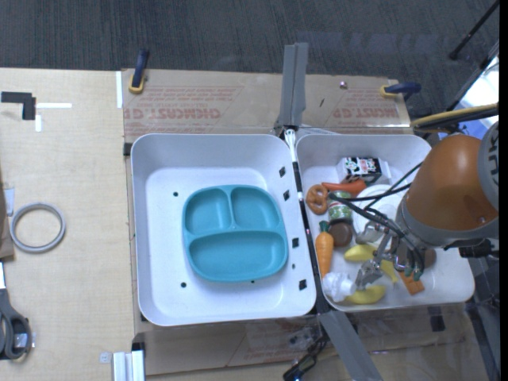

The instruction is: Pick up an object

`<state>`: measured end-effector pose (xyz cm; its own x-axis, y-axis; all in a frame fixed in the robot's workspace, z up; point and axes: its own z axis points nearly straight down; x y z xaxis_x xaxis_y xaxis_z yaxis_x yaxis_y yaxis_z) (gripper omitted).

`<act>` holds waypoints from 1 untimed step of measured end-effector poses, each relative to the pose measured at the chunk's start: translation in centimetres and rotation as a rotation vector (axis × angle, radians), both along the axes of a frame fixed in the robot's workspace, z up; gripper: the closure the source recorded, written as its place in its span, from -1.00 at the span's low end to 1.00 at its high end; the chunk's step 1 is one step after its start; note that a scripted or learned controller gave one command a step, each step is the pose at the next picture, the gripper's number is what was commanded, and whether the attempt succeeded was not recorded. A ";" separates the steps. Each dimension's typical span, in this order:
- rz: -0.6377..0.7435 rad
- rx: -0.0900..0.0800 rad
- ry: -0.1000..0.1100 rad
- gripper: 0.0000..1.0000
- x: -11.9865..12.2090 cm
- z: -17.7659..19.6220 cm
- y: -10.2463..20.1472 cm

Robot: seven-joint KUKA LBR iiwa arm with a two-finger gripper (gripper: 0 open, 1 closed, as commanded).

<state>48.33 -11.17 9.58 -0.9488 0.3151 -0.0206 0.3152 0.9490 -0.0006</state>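
Reaching down into the right bin [456, 288], the gripper [375, 267] hung low among a heap of toy food, and we judged this to be the approach-and-grasp step, with nothing yet lifted. We could not tell from the slanted view whether the tool was clenched or released, nor whether anything sat in it; the metal parts merged with the clutter beneath.

Taking the gripper as our landmark: a yellow banana-like piece [367, 295] lay just below it, another yellow piece [358, 253] just to its left, and an orange carrot [324, 249] further left by the bin's wall. A brown round piece [341, 232] sat up and to the left, and beyond that an orange pretzel shape [317, 198] and a small black-and-white packet [362, 167]. Any of these could be the object.

The next move, we thought, called for a firm closure on one piece alone, then a straight rise clear of its neighbours.

The pieces looked like smooth moulded plastic, rounded and likely slippery. Far left of the gripper, the left bin [151, 236] held a teal divided plate [236, 232], glossy with three shallow compartments.
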 end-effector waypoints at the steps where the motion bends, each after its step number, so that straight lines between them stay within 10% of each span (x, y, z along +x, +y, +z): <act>1: 0.003 0.002 0.007 1.00 -0.1 0.7 0.1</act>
